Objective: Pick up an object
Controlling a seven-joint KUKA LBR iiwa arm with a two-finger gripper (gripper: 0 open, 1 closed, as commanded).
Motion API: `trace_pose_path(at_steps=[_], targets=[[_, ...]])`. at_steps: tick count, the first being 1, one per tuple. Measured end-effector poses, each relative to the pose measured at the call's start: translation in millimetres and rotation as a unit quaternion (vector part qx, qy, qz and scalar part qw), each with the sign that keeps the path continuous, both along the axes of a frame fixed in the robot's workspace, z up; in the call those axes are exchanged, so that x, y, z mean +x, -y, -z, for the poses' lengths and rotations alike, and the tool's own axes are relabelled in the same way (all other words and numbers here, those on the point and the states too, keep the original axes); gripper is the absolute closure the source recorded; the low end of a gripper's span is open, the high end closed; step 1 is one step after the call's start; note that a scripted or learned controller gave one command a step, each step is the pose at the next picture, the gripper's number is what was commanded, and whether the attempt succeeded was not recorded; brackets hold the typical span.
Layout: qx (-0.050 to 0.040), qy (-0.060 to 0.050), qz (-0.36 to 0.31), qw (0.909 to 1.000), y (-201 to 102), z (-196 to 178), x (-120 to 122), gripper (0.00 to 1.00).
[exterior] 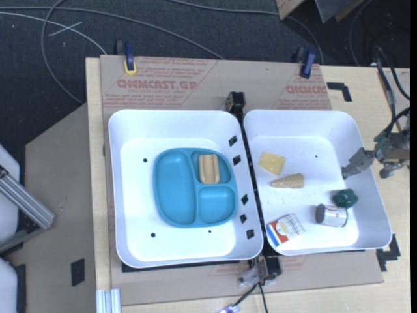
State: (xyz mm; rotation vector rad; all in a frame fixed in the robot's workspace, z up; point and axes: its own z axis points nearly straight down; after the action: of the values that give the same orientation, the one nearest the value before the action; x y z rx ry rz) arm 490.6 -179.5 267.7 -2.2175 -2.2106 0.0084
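The right bin (306, 124) holds several small items. A yellow wedge (272, 163) lies near its middle, with a tan cone-shaped piece (288, 182) just below it. Farther right sit a green object (345, 197) and a small grey can (331, 215) on its side. A red, white and blue carton (285, 229) rests at the bin's front wall. My gripper (373, 166) hovers at the bin's right rim, above and to the right of the green object. It is open, its two grey fingers (354, 163) spread apart with nothing between them.
The left bin (130, 175) carries a blue divided plate (176, 191) with a tan block (208, 168) in its upper right compartment. Black clips run along the seam between the bins. Blue clamps (130, 60) hold the cardboard base at the back.
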Motion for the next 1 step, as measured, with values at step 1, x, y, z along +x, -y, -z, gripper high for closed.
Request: trace_pose_path(at_steps=[1], targets=[[-0.0015,0.005,-0.002,1.0000,-0.3,-5.0,2.1,0.00]])
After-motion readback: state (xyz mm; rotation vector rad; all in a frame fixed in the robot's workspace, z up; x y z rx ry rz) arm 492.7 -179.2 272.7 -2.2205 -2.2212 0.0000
